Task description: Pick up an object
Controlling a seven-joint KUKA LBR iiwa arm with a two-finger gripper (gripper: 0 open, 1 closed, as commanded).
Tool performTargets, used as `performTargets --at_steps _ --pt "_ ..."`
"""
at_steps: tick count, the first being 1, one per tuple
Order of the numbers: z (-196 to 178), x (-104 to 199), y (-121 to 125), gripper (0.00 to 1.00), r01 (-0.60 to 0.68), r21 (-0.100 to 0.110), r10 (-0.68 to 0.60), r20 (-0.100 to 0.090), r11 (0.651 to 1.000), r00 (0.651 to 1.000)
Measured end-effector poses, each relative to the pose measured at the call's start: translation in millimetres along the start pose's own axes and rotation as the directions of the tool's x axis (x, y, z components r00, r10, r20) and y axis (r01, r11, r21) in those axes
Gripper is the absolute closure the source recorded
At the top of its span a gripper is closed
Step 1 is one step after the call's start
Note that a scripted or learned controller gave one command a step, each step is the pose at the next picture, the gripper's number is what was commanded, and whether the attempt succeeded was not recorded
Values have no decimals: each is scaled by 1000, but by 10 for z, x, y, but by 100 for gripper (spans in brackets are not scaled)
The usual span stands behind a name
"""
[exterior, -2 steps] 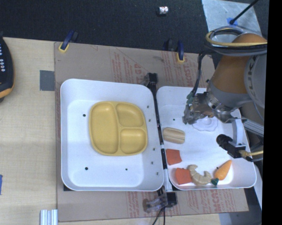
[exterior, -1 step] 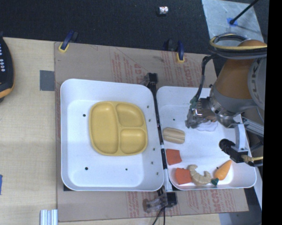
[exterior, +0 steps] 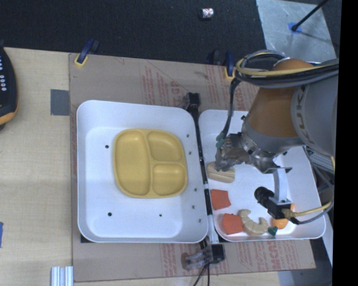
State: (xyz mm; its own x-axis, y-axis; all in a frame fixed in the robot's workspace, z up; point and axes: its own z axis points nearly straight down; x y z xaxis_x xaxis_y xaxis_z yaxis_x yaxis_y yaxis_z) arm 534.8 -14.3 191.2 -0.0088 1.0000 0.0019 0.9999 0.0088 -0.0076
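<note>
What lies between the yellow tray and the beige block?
In the camera view, the bins' touching rims lie between the yellow tray and the beige block.

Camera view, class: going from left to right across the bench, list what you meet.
Black pendant → grey tape patch → left white bin → yellow divided plate → beige block → grey arm.

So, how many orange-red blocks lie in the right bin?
2. One orange-red block lies near the bin's left wall, the other just below it by the front edge. The arm may hide more.
</note>
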Motion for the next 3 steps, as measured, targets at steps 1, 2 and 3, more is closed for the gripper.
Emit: performTargets --at_steps 1,2,3 --pt "-2 -26 11 0 -4 -2 4 2 1000 1000" --pt "-13 -278 454 0 -7 -8 7 3 1000 1000" --pt "4 -684 -650 0 -13 5 13 1 1000 1000"
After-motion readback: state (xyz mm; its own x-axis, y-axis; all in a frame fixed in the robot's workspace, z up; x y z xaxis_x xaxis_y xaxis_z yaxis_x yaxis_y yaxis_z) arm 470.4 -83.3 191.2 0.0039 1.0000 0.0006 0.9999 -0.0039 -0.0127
